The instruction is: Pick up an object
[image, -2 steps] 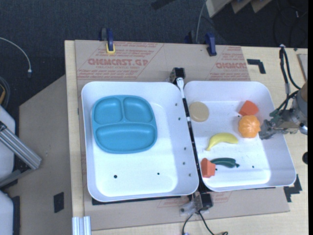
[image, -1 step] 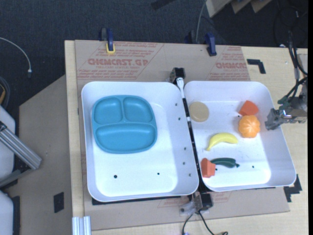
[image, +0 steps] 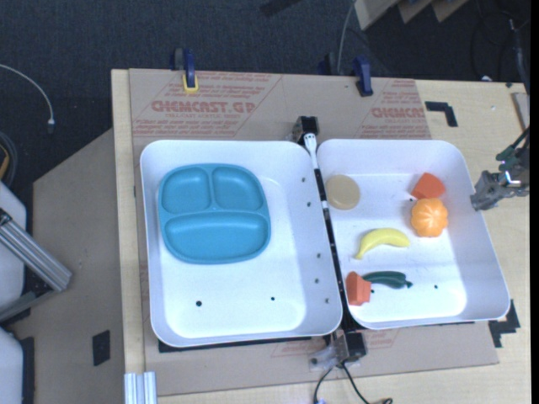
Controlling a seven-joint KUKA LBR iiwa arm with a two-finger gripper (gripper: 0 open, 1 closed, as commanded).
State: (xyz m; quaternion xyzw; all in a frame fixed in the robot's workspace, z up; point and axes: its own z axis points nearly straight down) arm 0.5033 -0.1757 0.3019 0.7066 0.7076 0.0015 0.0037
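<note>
We saw our gripper (image: 491, 188) at the right edge of the frame, about midway down, a small grey metal piece reaching in from the right, with little else of our arm showing.

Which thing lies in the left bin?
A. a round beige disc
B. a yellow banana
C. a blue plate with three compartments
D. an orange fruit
C: the blue plate lies alone in the left bin, while the banana, the orange fruit and the beige disc all lie in the right bin.
</note>
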